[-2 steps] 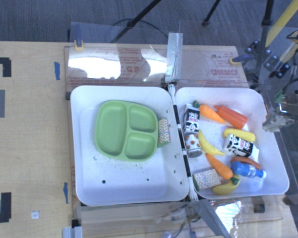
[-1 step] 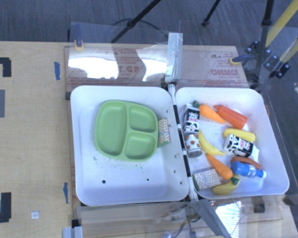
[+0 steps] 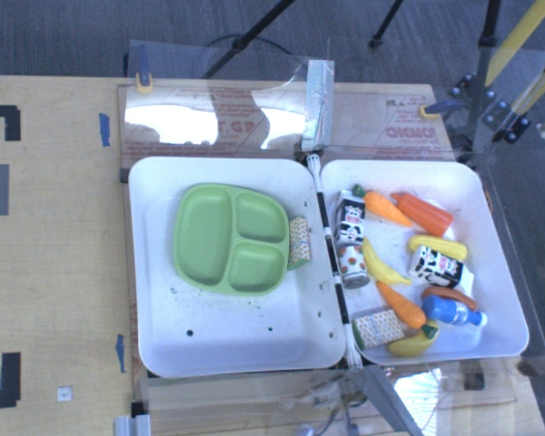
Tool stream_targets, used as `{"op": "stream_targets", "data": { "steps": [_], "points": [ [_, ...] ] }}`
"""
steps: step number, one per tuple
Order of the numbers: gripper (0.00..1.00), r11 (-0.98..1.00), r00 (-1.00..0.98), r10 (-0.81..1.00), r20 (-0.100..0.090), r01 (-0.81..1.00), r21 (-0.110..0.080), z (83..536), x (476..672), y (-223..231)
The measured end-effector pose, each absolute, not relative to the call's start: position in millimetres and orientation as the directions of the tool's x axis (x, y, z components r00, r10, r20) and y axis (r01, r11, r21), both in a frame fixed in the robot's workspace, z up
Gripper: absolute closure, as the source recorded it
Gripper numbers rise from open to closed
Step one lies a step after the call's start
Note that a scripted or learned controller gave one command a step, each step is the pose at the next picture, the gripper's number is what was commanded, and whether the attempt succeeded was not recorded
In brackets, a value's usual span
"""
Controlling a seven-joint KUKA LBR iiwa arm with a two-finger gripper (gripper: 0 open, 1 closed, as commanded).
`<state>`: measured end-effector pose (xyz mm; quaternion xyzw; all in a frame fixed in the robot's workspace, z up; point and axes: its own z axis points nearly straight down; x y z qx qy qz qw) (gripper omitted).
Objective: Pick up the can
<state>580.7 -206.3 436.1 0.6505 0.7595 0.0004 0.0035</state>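
The can [image 3: 352,264] is small, with a pale label dotted in brown and a grey end. It lies in the right bin [image 3: 490,243] close against the left wall. A black-and-white cow-patterned carton [image 3: 350,219] touches it from behind. A yellow banana [image 3: 378,265] lies right beside it on the right.
The right bin also holds two orange carrots [image 3: 387,209] [image 3: 401,304], a red-orange pepper [image 3: 426,212], a second cow-patterned carton [image 3: 435,265], a blue-capped bottle [image 3: 454,313] and a patterned packet [image 3: 374,327]. The left bin [image 3: 154,316] bears a green divided plate [image 3: 229,237] and a small patterned packet [image 3: 299,241].
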Motion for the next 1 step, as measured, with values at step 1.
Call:
{"op": "stream_targets", "data": {
  "steps": [1],
  "points": [
    [1.00, 0.432, -0.432, 0.902, -0.007, 0.902, 0.005, 436.5, 627.9, -222.2]
  ]
}}
